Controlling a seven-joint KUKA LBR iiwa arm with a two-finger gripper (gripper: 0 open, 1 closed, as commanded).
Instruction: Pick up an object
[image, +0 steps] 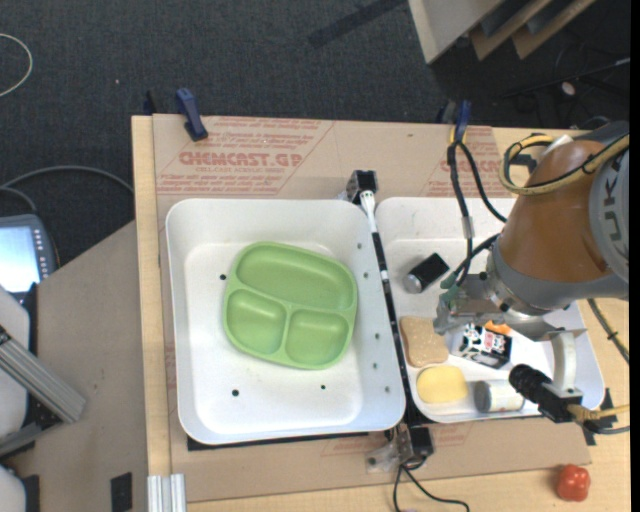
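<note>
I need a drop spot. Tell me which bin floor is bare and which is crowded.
The left bin has bare white floor all around the green divided plate, widest along its near edge and left wall. The right bin is crowded: a black block, tan slab, yellow piece and the arm fill it. Bare floor remains at its far-left corner.

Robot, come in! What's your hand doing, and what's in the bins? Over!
Hand low over right bin, grip unclear. Tan piece, yellow piece, black block lying loose below. Green divided plate alone in left bin.
</note>
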